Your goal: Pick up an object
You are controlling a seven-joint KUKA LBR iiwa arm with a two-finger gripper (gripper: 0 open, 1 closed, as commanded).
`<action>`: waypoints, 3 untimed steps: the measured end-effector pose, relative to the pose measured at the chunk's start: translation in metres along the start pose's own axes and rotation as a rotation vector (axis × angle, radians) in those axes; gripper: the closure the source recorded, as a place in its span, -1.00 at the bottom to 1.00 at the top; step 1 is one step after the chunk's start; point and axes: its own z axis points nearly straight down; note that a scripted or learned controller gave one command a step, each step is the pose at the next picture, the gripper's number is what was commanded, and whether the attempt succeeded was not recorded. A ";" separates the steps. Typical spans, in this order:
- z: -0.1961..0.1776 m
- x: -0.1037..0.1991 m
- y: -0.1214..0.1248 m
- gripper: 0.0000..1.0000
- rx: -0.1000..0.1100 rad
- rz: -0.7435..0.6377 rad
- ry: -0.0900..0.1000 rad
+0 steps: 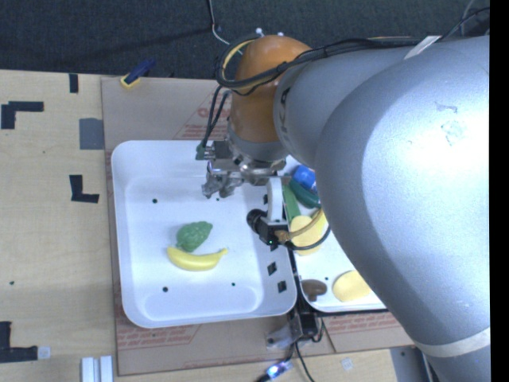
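A: The banana (196,258) lies on the floor of the left bin (135,213), toward the near side, with a green lump (195,234) touching its upper edge.

B: Which way does it run?

A: Its long axis goes roughly left to right across the view, curving a little, the stem end pointing right toward the wall shared with the right bin (354,305).

B: And the gripper?

A: The gripper (219,183) hangs over the far part of the same bin, below the orange band (258,94) of the arm. So the banana sits nearer the camera than the tool and slightly to its left, apart from it, with bare white floor between them.

B: Are the fingers apart or together?

A: I cannot tell. The metal parts at the tip are small and blurred from this angle. Nothing shows between them, so I would not say it holds anything.

B: What does the coming move turn on, then?

A: In my judgement, a shift toward the near side of the bin, then a descent with the fingers set across the banana's short width. The green lump pressed against it could get in the way of one finger.

B: Anything else close by?

A: A blue piece (303,180) and some yellow things (312,231) lie in the right bin, partly under the arm.
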 end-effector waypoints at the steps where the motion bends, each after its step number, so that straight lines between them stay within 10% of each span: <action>1: -0.132 0.021 0.043 1.00 -0.010 0.001 0.002; 2: -0.372 0.050 0.008 1.00 -0.012 0.000 0.005; 3: -0.358 0.051 0.077 1.00 0.005 0.006 -0.003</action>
